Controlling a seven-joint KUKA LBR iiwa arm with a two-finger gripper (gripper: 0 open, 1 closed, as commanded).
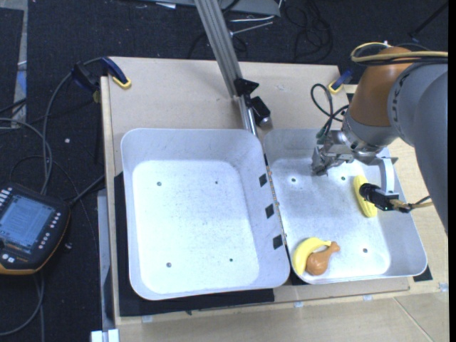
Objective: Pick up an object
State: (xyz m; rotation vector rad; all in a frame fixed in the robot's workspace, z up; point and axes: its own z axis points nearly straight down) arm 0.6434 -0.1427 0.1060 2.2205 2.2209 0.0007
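The pincer hangs low over the right bin, grip too hidden to tell, far from the banana.

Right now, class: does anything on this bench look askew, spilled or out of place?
Nothing is spilled or damaged. One oddity: the left bin sits slightly askew, its right rim overlapping the right bin. The banana and drumstick lie touching at the right bin's front edge.

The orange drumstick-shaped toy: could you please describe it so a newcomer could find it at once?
Look at the right-hand white bin, the one the arm reaches into. Along its near edge lies a yellow banana, and the orange drumstick toy rests against it. It is the bin's one orange, club-shaped item.
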